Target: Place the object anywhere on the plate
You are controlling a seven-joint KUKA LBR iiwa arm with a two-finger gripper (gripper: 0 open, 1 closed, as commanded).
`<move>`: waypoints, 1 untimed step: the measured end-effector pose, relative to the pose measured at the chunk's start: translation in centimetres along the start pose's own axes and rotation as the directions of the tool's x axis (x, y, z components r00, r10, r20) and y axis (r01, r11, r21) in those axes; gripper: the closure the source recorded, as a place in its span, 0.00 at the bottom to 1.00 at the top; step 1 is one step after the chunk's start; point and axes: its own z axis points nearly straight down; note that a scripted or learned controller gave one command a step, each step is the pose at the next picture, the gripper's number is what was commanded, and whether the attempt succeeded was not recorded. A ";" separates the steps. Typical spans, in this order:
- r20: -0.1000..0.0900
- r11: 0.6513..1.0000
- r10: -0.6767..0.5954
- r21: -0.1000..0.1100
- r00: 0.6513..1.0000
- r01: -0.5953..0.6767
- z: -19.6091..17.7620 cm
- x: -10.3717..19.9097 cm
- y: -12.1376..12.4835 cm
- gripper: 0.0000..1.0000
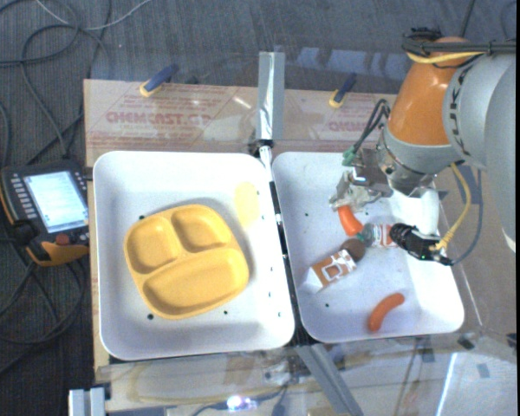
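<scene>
A yellow divided plate (188, 259) lies in the left bin (113, 319). My gripper (354, 194) hangs low over the upper part of the right bin (442, 315). Just below it lies a small orange carrot-like piece (350, 221), touching or nearly touching the gripper's tip. In the same bin are a brown and white block (333, 268) and an orange sausage-shaped piece (386, 312). A small multicoloured item (379, 235) rests next to the carrot piece. The gripper's body hides whether anything is held.
A pale yellow flat piece (246, 203) leans on the left bin's right wall, beside the plate. A ridge (279, 232) separates the two bins. A black cable plug (413, 238) hangs off the wrist over the right bin. A handheld pendant (48, 206) sits left of the bench.
</scene>
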 end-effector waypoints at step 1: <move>-0.002 0.989 -0.146 0.001 0.989 0.146 1.8 7.6 -0.3 1.00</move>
